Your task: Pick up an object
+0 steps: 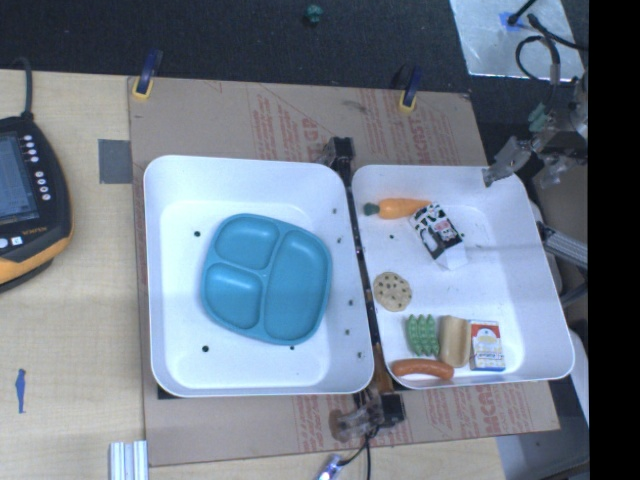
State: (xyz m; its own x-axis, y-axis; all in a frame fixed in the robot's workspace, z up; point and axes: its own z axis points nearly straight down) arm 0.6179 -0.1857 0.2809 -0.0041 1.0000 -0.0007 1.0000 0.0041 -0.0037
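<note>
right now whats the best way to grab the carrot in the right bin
Grip the carrot across the middle of its orange body, coming straight down from above. It lies flat and slim, pointing left to right near the right bin's far wall, so close across its narrow width. The milk carton sits close by its right end.

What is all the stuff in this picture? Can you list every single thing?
Bins: two, white, side by side on the bench.
Divided plate: one, blue, left bin.
Toy carrot: one, orange, right bin's top.
Milk carton: one, black and white, below the carrot.
Cookie: one, tan, right bin's left side.
Green toy: one, near the bottom.
Tan block: one, beside it.
Small box: one, red and white.
Hot dog: one, reddish, bottom edge.
Teach pendant: one, black and orange, far left.
Gripper: one, grey, right bin's top corner.
</note>
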